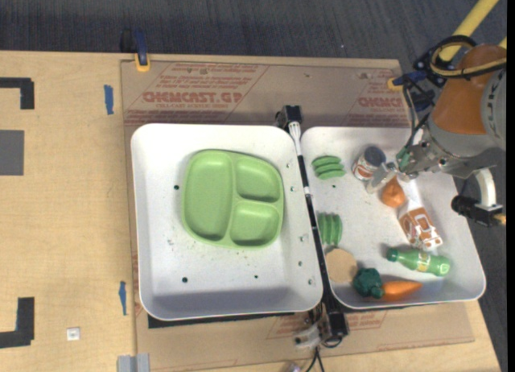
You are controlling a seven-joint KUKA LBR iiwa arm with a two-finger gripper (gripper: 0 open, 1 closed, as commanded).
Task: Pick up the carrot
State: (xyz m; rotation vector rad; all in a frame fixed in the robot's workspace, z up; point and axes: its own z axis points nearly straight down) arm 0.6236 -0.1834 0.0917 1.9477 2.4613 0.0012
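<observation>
The carrot (401, 288) lies flat against the front wall of the right bin (471, 262), orange, with a dark green leafy lump (369, 282) at its left end. My gripper (405, 164) hangs over the back of the same bin, well behind the carrot. It is beside a small can (371, 162) and just above a round orange toy (392, 193). Nothing of the carrot is near the gripper.
The right bin also holds a green bottle (420, 262), a red-and-white packet (420, 226), two green ridged pieces (328, 167) (331, 228) and a tan disc (340, 265). The left bin (153, 201) holds a green divided plate (232, 197). A black divider (306, 193) separates the bins.
</observation>
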